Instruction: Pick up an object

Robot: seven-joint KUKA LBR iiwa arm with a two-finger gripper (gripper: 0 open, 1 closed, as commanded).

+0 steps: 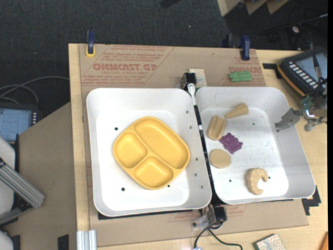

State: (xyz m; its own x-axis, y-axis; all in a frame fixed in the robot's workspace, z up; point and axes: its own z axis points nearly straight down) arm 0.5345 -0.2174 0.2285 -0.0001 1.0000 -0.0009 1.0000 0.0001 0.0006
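The right bin (291, 155) holds several small toy foods. A tan wedge (237, 111) lies near the back, with a tan oblong piece (216, 127) to its left. A purple grape cluster (231, 142) sits mid-bin, a round tan biscuit (220, 159) lies just in front of it, and a curled beige pastry (256, 180) rests near the front. My gripper (299, 120) hangs over the right rim of this bin, well right of all the pieces and touching none of them.
The left bin (99, 139) carries a yellow three-part plate (151, 152). A green object (241, 76) lies on the cardboard behind the right bin. A dark device (302, 72) sits at the far right.
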